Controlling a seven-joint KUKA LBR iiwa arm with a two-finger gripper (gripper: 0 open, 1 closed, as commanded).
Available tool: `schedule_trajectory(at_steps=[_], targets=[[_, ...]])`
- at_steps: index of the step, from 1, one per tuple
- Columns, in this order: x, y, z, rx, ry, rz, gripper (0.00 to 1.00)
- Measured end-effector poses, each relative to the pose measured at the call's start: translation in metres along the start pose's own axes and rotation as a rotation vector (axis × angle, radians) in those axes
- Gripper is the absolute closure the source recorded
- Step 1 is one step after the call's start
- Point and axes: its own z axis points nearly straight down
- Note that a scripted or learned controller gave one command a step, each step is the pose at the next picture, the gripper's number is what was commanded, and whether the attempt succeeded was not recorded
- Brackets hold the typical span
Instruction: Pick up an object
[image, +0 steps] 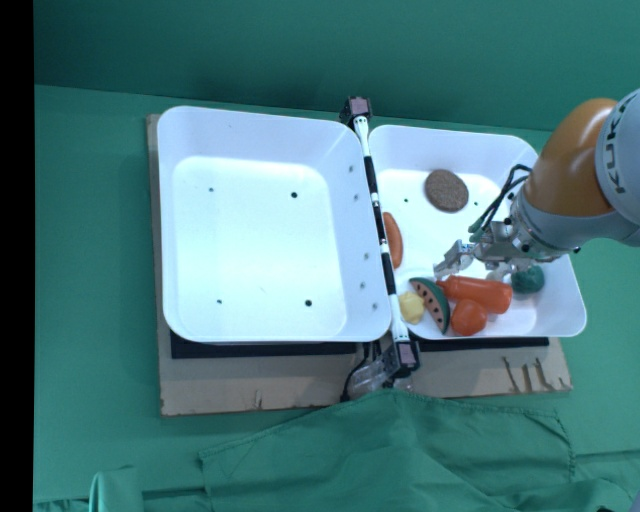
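Toward the near right of the right bin (560, 320) lies the likeliest target, an elongated orange carrot-shaped piece (480, 291), smooth and plastic-looking, with a rounder orange-red piece (468, 317) touching its near side. Gripper (478, 252) sits just above the carrot's far edge; finger spread cannot be told from this angle, and nothing is seen between them. A dark green rounded item (528, 279) lies just beside, partly under the wrist.

Risk, as judged: the cluster is tight. A watermelon-slice piece (432, 300) and a small yellow block (411, 306) crowd the carrot's left end, so a descent could nudge neighbours or pinch two items. Smooth, rounded surfaces may slip from a closing grip.

Elsewhere: a flat brown disc (446, 190), textured; an orange sausage shape (392, 240) against the dividing wall
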Motion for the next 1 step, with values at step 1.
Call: schedule_trajectory(at_steps=[1], targets=[[0.0104,-0.0409,-0.0182,-0.002,0.000,-0.001,0.00]])
